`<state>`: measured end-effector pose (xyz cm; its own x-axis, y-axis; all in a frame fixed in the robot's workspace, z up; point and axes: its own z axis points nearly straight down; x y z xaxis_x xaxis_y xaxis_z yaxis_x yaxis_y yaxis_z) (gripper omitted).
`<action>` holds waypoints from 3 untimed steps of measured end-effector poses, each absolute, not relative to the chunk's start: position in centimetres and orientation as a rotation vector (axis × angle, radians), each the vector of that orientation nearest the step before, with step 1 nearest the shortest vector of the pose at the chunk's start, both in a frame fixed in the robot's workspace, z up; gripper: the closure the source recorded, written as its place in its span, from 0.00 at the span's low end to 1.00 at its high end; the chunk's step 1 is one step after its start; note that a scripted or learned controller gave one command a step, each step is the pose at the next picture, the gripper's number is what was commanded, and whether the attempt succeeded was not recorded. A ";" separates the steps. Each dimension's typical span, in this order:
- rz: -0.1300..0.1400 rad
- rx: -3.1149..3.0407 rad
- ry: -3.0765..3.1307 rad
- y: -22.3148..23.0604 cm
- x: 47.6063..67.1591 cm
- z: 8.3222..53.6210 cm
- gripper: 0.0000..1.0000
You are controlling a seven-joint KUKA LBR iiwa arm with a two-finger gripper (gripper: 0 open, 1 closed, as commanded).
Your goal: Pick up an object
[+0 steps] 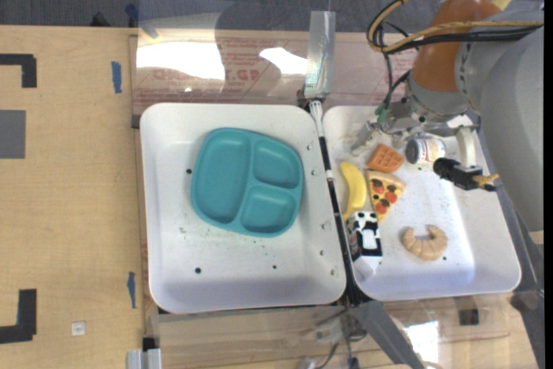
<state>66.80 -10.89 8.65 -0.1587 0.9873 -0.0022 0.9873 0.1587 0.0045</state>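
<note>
Camera view: two white bins side by side on the desk.
Left bin (164,212): holds a teal divided plate (246,181).
Right bin (484,264): banana (352,187), pizza slice (384,192), orange waffle piece (385,158), croissant (425,241), black-and-white toy (366,232).
Jaws (390,122): low at the right bin's back edge, just above the waffle piece; opening cannot be told, nothing seen held.

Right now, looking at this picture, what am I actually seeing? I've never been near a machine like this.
One camera above a bench looks down at a slant. The grey machine with the orange band is a robot arm reaching in from the right. Its tool hangs over the far end of the right white bin. That bin holds toy food: a banana, a pizza slice, a croissant. The left bin holds a teal divided plate. I cannot see anything held.
</note>
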 end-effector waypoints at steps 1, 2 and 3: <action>0.002 2.421 1.999 -10.9 62.8 8.7 0.00; 0.005 2.415 1.998 -10.8 63.0 10.0 1.00; 0.005 2.630 1.713 -9.9 66.8 8.7 1.00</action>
